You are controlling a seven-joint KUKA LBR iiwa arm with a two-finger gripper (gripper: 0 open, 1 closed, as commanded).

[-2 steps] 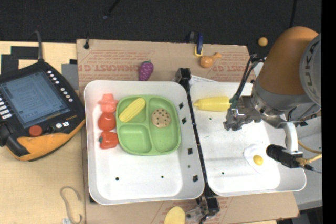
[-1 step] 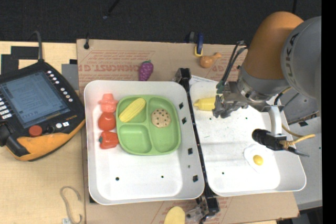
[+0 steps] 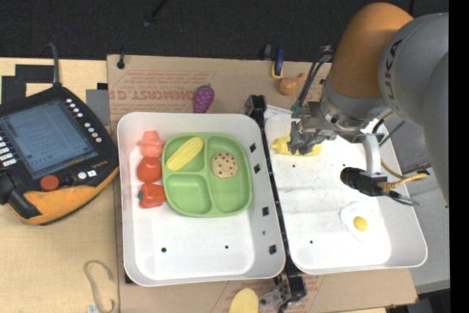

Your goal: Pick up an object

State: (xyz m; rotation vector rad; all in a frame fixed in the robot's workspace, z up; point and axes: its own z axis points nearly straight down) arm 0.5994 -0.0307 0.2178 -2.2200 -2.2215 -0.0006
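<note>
Yellow flat plastic toy, maybe a banana, sits in the far-left corner of the right-hand shallow white bin, tucked close to the bin's far rim and near the wall it shares with the other bin. So it's tight on two sides; the open floor is all on the near and right side of it.

The two-finger gripper is right down on top of it, covering its middle, with yellow poking out on either side. Honestly can't tell from this angle whether it's clamped or released.

The only other loose thing in that bin is a white fried-egg toy near the right wall, well apart from the yellow one, with plenty of bare floor between them.

The left white bin is busier. A green divided plastic plate holds a yellow corn cob and a round chocolate-chip cookie. A pink toy, an orange toy and a red toy are lined up between the plate and the left rim. Its near half is bare.
</note>
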